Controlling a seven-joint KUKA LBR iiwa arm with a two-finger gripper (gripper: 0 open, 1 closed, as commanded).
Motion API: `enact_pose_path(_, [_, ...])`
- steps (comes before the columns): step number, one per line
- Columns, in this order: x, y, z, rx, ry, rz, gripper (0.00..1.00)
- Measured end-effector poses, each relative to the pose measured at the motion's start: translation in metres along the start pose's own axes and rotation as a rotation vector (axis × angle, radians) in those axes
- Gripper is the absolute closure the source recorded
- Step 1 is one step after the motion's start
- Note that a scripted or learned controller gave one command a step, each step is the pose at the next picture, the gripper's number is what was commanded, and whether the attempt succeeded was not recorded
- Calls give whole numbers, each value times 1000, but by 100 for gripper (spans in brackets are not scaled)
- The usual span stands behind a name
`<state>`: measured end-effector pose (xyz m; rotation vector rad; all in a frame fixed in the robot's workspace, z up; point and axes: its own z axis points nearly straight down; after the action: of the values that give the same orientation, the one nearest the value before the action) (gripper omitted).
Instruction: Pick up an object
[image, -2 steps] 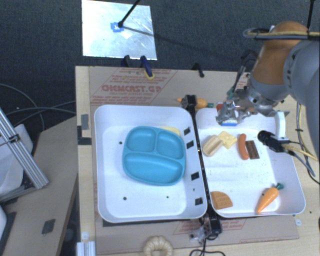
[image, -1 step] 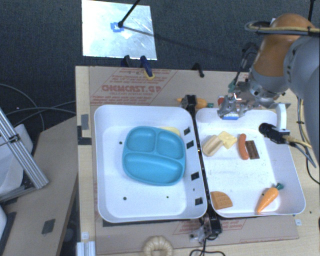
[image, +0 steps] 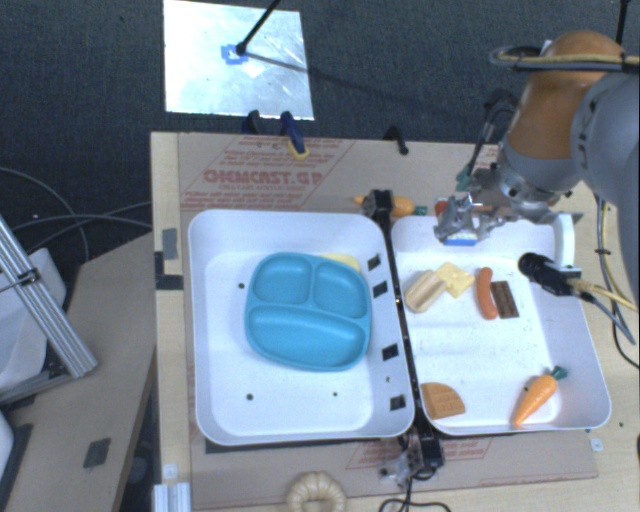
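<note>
My gripper (image: 460, 226) hangs over the back edge of the right bin (image: 580, 350), a little behind the toy food. Below it lie a tan bread piece (image: 423, 290), a yellow cheese slice (image: 456, 278), a red sausage (image: 486, 293) and a brown chocolate bar (image: 504, 299). An orange carrot (image: 535, 397) rests at the front right of this bin. A brown cookie (image: 443, 400) lies at the front left. I see nothing held in the gripper.
The left bin (image: 220, 400) holds a blue divided plate (image: 308, 310) with a yellow item (image: 344, 262) peeking out behind it. A small orange thing (image: 401, 207) sits on the bench behind the bins. A pale ring (image: 318, 492) lies in front of them.
</note>
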<state>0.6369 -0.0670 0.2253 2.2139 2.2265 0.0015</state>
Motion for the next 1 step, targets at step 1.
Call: enact_pose_path(1, [-3, 16, -9, -2, 0, -2, 100])
